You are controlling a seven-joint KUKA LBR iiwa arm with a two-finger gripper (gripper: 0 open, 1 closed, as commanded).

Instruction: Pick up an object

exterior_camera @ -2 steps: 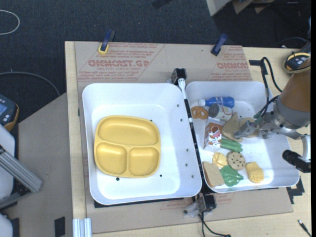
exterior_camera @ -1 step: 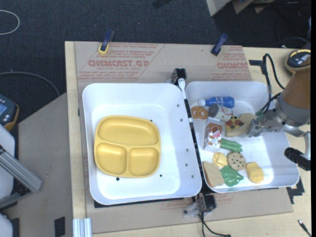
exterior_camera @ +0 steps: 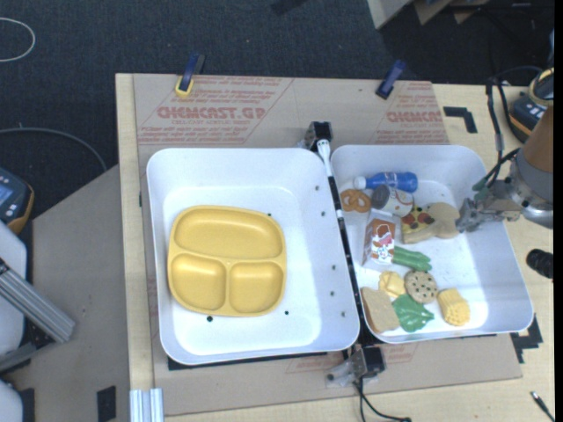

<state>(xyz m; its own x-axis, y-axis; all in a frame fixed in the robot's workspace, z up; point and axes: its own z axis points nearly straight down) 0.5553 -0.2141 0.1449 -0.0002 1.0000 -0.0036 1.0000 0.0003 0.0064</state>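
My gripper (exterior_camera: 471,214) sat low over the right bin (exterior_camera: 493,271), near its right-hand side, coming in from the right edge of the view. Finger spread: couldn't tell, too small and dark against the bin wall. Nothing seen between the fingers.

The pickable stuff was all in the right bin, clustered in its left and middle part. A tan flat piece (exterior_camera: 440,219) lay just left of my gripper, close to or touching the tips, can't say which. Next to that, a small brown item (exterior_camera: 420,224). Blue bottle (exterior_camera: 392,182) lay on its side near the bin's far wall, pretzel (exterior_camera: 355,201) just left of it. Red-and-white packet (exterior_camera: 381,241) sat mid-bin, green piece (exterior_camera: 410,258) beside it. Near the front: chocolate-chip cookie (exterior_camera: 421,286), bread slice (exterior_camera: 379,310), green leaf shape (exterior_camera: 412,313), corn cob (exterior_camera: 454,307).

Left bin (exterior_camera: 167,236) held a yellow divided plate (exterior_camera: 228,259), three compartments, flat on the bin floor. Both bins rested on a cardboard sheet (exterior_camera: 264,104).
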